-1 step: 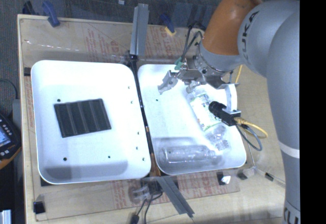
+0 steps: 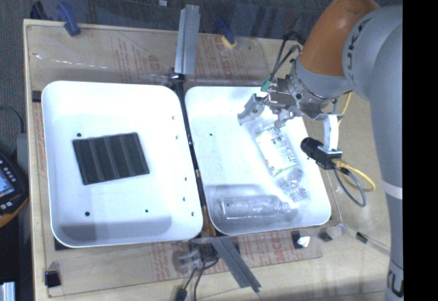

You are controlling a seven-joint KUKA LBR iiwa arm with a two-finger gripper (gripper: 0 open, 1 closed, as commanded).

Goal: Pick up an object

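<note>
Camera view, from above the worktop (image 2: 102,46): we see two white bins side by side, and our arm (image 2: 342,33) reaching in from three o'clock, its orange band high over the right bin's (image 2: 205,156) far corner. The end effector (image 2: 270,107) hangs at about one o'clock within that bin, tilted toward the middle of the picture, just above the upper end of a clear plastic bottle (image 2: 279,154) that lies slantwise from there down toward five o'clock. Whether its fingers are spread or closed we cannot tell from this angle, and we see nothing clearly held between them. A second clear bottle (image 2: 252,207) lies on its side along the bin's six o'clock wall, its end close to the first bottle's lower end. The left bin (image 2: 55,156) holds a dark ribbed flat panel (image 2: 111,157) at about nine o'clock of the picture.

We judge both bottles to be light, thin-walled and slick, likely to dent under a hard squeeze and to roll or skid away if nudged off-centre. The labelled middle of the slanted bottle looks the surest place to take hold, with the fingers set across its width and not along its length. The wrist is bent downward and its cables (image 2: 352,180) trail toward four o'clock, beside the bin's right rim.
</note>
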